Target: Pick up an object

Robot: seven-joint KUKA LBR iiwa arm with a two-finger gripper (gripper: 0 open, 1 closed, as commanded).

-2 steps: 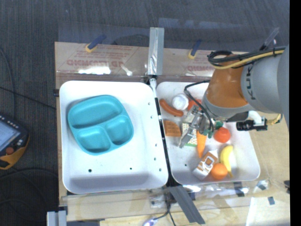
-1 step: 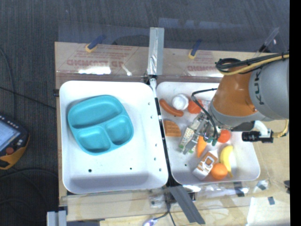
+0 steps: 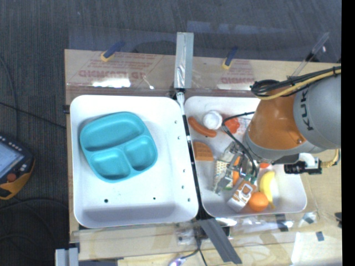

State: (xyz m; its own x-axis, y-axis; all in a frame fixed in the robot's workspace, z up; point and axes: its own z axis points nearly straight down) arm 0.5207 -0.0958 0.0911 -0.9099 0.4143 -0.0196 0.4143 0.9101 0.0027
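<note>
While my gripper (image 3: 239, 170) hangs low over the right bin (image 3: 297, 206) | finger state: I cannot tell | candidates: orange (image 3: 258, 202), banana (image 3: 267, 184) beside it | step: approach; next needs a descent centred on one item.

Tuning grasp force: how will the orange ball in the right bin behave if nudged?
The orange ball looks round and smooth, so it would probably roll or slip. It sits against the banana and the bin wall, which may check it.
</note>
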